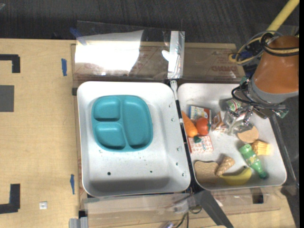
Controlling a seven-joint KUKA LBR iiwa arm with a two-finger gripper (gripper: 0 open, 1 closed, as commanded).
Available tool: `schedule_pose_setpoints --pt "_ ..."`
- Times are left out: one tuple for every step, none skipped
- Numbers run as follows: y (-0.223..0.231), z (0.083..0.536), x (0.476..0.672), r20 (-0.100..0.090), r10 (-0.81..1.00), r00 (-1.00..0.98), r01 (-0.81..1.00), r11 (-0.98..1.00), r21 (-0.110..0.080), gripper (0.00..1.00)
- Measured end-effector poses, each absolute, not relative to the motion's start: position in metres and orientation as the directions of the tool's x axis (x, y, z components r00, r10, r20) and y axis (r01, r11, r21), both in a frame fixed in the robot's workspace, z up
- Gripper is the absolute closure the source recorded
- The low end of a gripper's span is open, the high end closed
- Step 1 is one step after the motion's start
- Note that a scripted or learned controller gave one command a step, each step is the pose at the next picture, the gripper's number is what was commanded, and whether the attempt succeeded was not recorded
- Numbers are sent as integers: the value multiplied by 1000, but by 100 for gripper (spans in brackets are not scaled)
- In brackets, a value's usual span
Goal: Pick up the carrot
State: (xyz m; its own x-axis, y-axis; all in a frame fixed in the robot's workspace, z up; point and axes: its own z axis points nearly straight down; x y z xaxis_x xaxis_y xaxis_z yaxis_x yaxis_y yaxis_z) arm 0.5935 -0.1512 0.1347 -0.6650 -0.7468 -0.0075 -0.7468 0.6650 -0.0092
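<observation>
Two shallow white bins sit side by side on the surface: the left bin (92, 175) carries a teal divided plate (122, 122), and the right bin (280, 172) holds a scatter of toy food. The carrot (189, 125) lies against the right bin's left wall, orange and tilted, with a red tomato (203, 126) touching its right side. A small printed box (198, 112) sits just above them, and a second printed card (201, 144) lies just below. Along the lower part of that bin rest a slice of bread (205, 168), a banana (237, 176), a tan pastry piece (225, 164), a green bottle-like toy (251, 158), a yellow piece (262, 148) and a round biscuit (248, 135). The end effector (237, 120) hangs over the upper right of the right bin, well apart from the carrot; whether it is apart or together, I cannot tell, as the metal parts blur into the items beneath. The grey arm with its orange band (280, 72) enters from the right.
</observation>
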Motion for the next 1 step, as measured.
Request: schedule_pose_setpoints --pt "-223 113 570 -3 -895 -446 -895 446 -3 100"
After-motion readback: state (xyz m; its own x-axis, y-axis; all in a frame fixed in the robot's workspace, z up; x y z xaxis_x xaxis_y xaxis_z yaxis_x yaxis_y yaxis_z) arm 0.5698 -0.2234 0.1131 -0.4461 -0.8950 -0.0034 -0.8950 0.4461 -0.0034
